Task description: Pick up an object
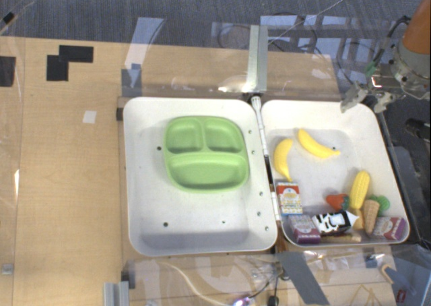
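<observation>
Jaws (pixel 363 99) hang at the upper right corner of the right bin (pixel 377 117), just over its far rim, at about two o'clock from the bin's centre; they look spread with nothing between them, though they are small and a little blurred. No object has been picked yet, and all the candidates lie in that right bin. Two toy bananas sit apart from the clutter: one banana (pixel 318 145) lies slanted near the bin's centre, nearest the jaws, and a second banana (pixel 283 158) stands lengthwise just beside the divider at nine o'clock. Toward five and six o'clock the pieces crowd together: a corn cob (pixel 359 189), a red-and-white carton (pixel 289 198), a black-and-white piece (pixel 335 221) and other small items touching one another. The left bin (pixel 141 183) carries a green divided plate (pixel 205 152). To do this step well, I judge the central banana the best target, since it has bare floor on all sides. The arm should travel toward seven o'clock, turn the wrist so the jaws close across the banana's narrow width at its thick middle, then descend straight. Its curved, smooth skin may slip if gripped near a tip.
</observation>
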`<state>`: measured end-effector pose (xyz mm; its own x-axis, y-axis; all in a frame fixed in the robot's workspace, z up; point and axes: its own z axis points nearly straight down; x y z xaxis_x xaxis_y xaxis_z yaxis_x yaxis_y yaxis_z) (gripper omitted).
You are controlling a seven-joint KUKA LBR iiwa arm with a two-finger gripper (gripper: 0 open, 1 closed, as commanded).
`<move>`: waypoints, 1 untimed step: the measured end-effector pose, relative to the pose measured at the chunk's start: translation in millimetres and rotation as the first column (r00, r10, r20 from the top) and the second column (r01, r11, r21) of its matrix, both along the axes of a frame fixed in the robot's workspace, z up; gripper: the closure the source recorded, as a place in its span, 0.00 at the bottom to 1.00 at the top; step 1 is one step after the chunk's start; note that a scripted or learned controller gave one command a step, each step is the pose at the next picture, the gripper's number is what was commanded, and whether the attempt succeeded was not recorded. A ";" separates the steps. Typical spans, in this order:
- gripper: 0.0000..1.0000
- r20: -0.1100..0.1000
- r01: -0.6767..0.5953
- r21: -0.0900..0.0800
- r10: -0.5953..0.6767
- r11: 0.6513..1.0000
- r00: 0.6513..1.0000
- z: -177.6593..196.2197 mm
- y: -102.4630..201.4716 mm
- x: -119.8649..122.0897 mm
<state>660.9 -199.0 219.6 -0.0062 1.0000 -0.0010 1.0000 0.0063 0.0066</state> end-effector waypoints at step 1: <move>0.00 0.004 -0.134 -0.003 0.134 0.991 0.991 -130.8 -0.9 -24.7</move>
<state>636.1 -199.9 88.7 -0.1399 0.9902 -0.0036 0.9901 0.1399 0.0104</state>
